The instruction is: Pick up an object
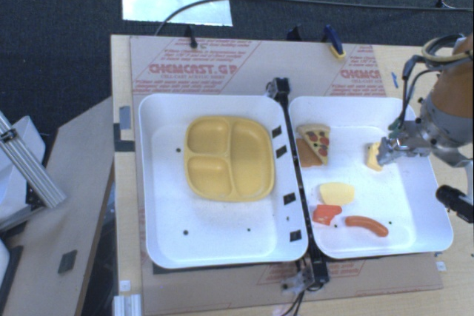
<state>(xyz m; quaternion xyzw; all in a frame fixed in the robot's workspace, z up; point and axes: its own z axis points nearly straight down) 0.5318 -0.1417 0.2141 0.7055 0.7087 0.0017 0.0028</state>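
Two white bins sit side by side on the bench. Inside the right bin [415, 233], near its right wall, the gripper [386, 152] is clamped on a yellow cheese wedge [373, 156], right of a pizza slice [314, 144].

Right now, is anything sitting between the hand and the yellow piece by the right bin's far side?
Nothing visible does. The hand is right beside the small yellow piece in the right bin; the pizza slice lies apart, nearer the divider.
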